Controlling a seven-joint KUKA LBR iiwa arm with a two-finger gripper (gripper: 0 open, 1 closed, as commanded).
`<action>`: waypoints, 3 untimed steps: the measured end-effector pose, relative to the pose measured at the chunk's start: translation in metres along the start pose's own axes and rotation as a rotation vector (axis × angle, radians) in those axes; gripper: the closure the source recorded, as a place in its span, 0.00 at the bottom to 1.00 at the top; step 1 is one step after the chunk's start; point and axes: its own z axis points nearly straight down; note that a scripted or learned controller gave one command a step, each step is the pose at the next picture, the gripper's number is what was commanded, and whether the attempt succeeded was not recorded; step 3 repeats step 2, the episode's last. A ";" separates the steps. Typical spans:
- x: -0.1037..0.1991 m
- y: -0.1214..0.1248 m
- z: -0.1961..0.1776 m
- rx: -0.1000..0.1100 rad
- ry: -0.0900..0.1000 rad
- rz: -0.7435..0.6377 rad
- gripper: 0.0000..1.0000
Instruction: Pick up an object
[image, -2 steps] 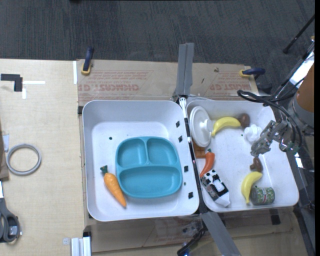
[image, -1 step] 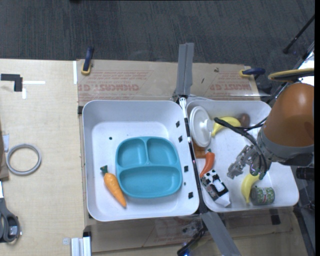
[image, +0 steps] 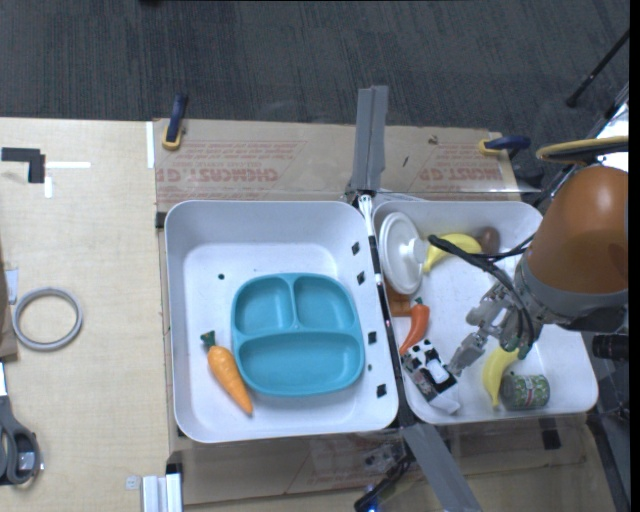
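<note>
My gripper (image: 487, 349) hangs low in the right bin (image: 560, 405), its fingers spread apart with nothing between them. A small yellow banana (image: 495, 375) lies just below the fingertips, next to a green can (image: 526, 391) on its side. Left of the gripper lie a black-and-white toy (image: 430, 370) and an orange chili (image: 414, 327). Farther back in that bin are a white bowl (image: 399, 250), a second yellow banana (image: 456, 246) and a brown object (image: 487, 239).
The left bin (image: 190, 300) holds a blue divided plate (image: 297, 333) and an orange carrot (image: 229, 375). A grey tape ring (image: 44, 318) and scissors (image: 17, 452) lie on the bench at far left. The arm's orange band (image: 590, 235) covers the right bin's right side.
</note>
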 end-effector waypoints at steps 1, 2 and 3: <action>-0.069 0.060 0.058 -0.005 -0.009 0.037 0.00; -0.135 0.069 0.057 -0.005 -0.012 0.047 0.00; -0.135 0.069 0.057 -0.005 -0.012 0.047 0.00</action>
